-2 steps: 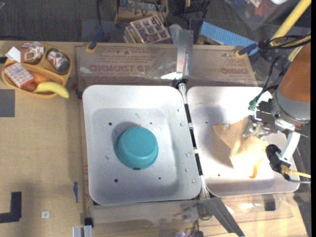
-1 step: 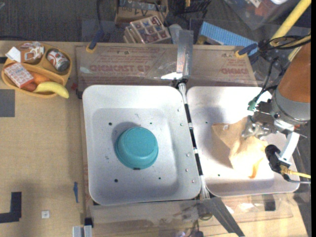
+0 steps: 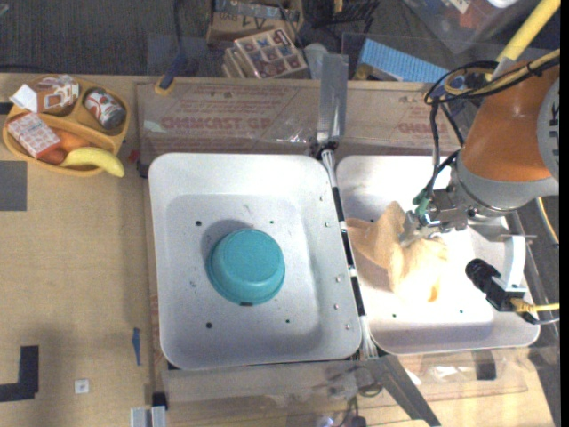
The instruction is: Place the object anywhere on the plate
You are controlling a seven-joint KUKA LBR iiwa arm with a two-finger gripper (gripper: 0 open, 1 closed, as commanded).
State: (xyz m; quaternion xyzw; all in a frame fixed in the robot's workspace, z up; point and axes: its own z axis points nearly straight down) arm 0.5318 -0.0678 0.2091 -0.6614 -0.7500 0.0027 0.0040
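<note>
Nearest you sat the plate (image 3: 247, 266), upturned. Your object (image 3: 391, 243) looked like limp, light cloth; pinch its raised fold. Whether the fingers (image 3: 416, 225) had closed, you couldn't tell.

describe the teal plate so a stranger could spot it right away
Look at the left white bin of the two on the bench. The plate lies near its middle, round and teal. It is apart from the tan object in the right bin.

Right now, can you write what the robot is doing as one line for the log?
arm: over right bin | gripper: at tan object | plate: teal, left bin, bare | placed: not yet
</note>
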